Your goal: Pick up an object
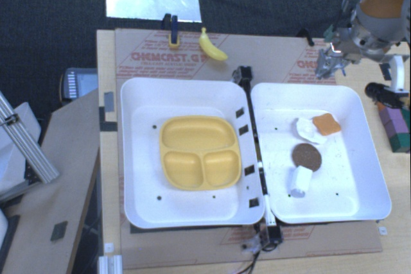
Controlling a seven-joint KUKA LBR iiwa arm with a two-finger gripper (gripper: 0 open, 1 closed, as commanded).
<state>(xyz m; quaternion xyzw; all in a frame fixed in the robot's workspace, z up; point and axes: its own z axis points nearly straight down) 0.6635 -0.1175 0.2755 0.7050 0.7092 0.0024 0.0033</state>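
The end effector (329, 65) hangs over the bench's far right edge, just beyond the right bin (369, 138); its opening cannot be made out. In that bin lie an orange slice (327, 124), a brown disc (306, 156) and a white cylinder (300, 180).

The two bins (192, 90) are white, and the divided tray (198, 152) is pale yellow. The round disc (306, 156) is brown, the square piece (327, 124) orange, the banana (212, 47) yellow.
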